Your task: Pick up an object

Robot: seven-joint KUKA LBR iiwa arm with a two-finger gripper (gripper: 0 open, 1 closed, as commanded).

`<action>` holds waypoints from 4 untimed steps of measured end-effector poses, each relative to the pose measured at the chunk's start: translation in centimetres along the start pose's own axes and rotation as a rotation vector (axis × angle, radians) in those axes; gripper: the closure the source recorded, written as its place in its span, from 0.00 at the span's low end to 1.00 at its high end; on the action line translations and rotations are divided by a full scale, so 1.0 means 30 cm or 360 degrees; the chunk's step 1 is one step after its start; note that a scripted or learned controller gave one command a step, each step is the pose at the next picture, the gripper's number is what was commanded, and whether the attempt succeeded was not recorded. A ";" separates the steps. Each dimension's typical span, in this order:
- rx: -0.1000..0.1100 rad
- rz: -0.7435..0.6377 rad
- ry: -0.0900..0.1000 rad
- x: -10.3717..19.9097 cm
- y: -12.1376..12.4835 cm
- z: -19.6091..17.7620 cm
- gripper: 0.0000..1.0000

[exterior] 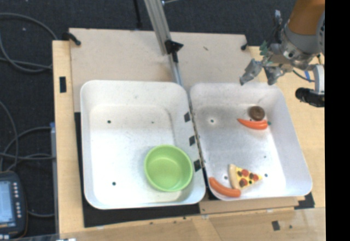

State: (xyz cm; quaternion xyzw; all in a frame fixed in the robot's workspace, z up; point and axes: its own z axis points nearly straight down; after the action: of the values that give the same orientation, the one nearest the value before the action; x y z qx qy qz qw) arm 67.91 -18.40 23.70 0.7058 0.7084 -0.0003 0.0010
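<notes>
Above right bin's (284, 125) far rim, hand (260, 75) spread, arm (306, 10) cropped

Your gripper (261, 74) hangs with fingers spread apart, holding nothing, just above the right bin's (290, 125) far rim.

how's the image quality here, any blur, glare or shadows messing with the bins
Camera view: sharp across both bins, no strong glare; soft grey shadow smudges the right bin floor near the brown round piece; the green bowl is evenly lit; the gripper at the bin's far edge looks slightly soft.
</notes>
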 end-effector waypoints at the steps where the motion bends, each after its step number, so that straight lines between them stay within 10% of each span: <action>1: 0.0002 -0.0001 -0.0004 -0.003 -0.001 0.000 0.00; 4: 0.0003 0.0006 -0.0004 -0.018 -0.040 0.453 0.00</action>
State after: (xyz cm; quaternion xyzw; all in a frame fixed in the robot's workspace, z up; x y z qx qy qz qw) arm 66.71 -18.96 10.11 0.7072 0.7070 -0.0018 0.0011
